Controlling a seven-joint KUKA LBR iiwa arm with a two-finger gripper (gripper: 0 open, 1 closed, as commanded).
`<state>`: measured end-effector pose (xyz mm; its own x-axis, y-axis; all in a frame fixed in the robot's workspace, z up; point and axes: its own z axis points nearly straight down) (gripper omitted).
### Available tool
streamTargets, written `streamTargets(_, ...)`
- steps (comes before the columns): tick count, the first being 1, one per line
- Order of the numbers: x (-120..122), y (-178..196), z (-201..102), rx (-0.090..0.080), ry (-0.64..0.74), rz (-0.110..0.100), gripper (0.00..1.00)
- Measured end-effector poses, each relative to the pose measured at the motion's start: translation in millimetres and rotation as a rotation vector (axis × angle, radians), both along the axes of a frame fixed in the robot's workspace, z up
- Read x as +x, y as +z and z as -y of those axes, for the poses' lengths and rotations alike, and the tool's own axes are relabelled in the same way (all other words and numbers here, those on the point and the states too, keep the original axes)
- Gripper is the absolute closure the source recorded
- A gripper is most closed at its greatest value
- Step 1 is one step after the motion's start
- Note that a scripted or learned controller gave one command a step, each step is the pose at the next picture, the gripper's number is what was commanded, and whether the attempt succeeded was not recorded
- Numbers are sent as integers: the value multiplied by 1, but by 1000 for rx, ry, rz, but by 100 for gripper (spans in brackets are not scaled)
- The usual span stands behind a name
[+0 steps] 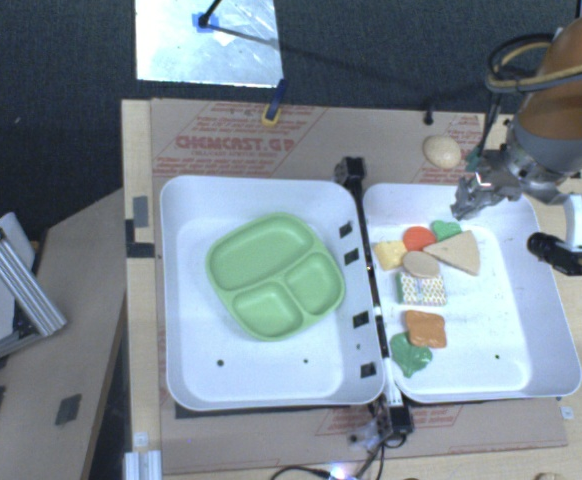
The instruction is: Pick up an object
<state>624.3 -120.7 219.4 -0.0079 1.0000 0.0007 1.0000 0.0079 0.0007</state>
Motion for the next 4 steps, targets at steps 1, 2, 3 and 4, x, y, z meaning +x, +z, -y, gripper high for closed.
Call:
streamTargets(1, -16, 11, -47, 1, 1, 0, 100)
streamTargets(2, -16, 1, -63, 0, -1, 0, 100)
streamTargets(3, -16, 9, -46, -1, -7, 2, 100)
streamTargets(4, -2, 6, -62, 0, -1, 2, 100)
